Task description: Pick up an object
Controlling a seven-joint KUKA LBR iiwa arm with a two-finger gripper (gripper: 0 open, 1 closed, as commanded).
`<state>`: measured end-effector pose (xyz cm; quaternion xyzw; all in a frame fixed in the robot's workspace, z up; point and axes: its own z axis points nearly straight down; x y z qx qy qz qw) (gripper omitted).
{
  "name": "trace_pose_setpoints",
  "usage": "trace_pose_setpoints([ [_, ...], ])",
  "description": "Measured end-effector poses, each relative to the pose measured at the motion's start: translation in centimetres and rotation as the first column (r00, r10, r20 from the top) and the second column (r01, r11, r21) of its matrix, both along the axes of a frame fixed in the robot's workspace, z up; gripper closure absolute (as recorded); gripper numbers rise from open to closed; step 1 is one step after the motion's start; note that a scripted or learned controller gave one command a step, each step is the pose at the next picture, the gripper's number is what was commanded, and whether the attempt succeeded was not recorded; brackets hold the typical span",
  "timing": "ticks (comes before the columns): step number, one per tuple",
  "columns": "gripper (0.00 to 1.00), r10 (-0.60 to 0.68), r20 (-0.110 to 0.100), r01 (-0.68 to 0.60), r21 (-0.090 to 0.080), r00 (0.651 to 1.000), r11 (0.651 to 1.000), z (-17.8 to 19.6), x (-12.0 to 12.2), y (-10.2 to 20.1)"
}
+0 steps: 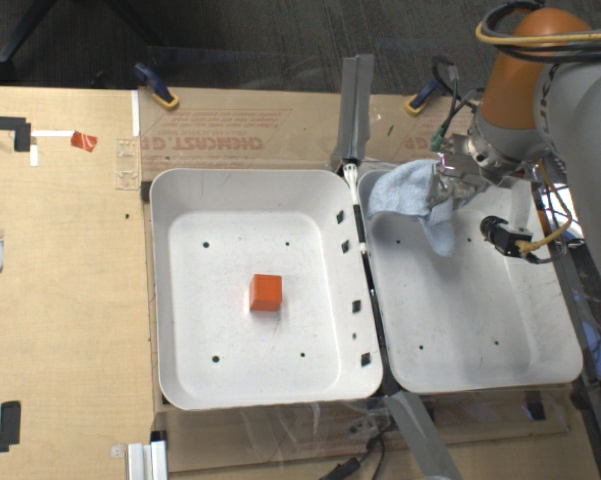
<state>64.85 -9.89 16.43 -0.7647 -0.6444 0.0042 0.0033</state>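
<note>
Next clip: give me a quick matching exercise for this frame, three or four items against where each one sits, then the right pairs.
Items:
1. orange block
2. pale blue cloth
3. gripper
4. yellow clamp

Places:
A. at the back edge of the bench, behind the left bin
B. on the floor of the left bin, near its middle
C. at the cloth, over the back of the right bin
D. bunched in the back left corner of the right bin

Pairs: 1-B, 2-D, 3-C, 4-A
</note>
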Motion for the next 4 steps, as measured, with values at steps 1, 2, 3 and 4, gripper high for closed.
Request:
trace_pose_setpoints([
  [1, 1.0, 0.02, 0.003, -0.02, -0.001, 1.0, 1.0, 2.3, 1.0, 2.2],
  [2, 1.0, 0.023, -0.006, -0.023, -0.003, 1.0, 1.0, 2.7, 0.9, 2.2],
  [3, 1.0, 0.259, -0.002, -0.259, 0.004, 0.966, 0.966, -4.1, 0.8, -2.8],
  [4, 1.0, 0.366, 0.006, -0.366, 0.001, 0.931, 0.931, 1.1, 1.0, 0.0],
])
